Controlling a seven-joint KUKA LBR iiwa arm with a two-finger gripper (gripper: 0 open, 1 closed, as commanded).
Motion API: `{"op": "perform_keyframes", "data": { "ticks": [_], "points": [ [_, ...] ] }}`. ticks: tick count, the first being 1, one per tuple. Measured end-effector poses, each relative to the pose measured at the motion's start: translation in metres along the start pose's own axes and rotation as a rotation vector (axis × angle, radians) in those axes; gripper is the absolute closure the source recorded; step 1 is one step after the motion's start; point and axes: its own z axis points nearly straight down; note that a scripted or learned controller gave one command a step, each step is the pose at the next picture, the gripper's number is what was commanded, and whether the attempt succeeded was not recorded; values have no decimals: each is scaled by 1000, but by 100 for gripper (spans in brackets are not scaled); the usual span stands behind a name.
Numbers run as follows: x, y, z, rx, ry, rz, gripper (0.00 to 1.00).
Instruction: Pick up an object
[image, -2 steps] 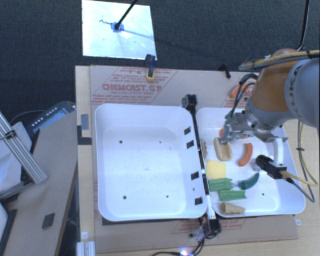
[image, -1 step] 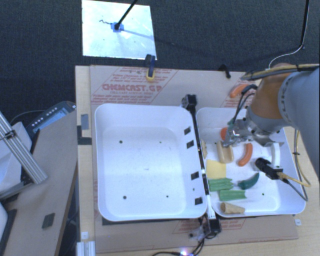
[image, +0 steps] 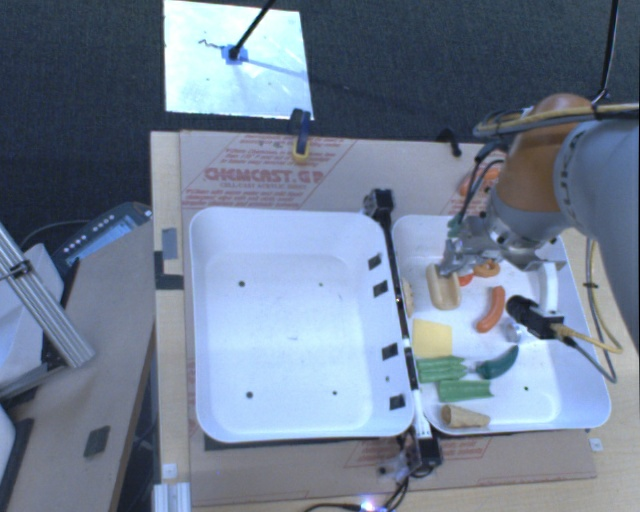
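Camera view — bread roll (image: 443, 288) under gripper (image: 458, 256)

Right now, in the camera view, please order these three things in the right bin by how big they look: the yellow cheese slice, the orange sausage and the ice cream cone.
1. Yellow cheese slice, largest.
2 and 3. Ice cream cone and orange sausage look about alike in size, so I do not rank them.

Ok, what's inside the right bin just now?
In the right bin: a tan bread-like piece, an orange sausage, a yellow block, green pieces, a teal pepper and a cone. The gripper and arm cover its upper part.
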Motion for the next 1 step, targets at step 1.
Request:
{"op": "perform_keyframes", "data": {
  "ticks": [1],
  "points": [
    [-1,1,49,-1,-1,4,100]
  ]
}}
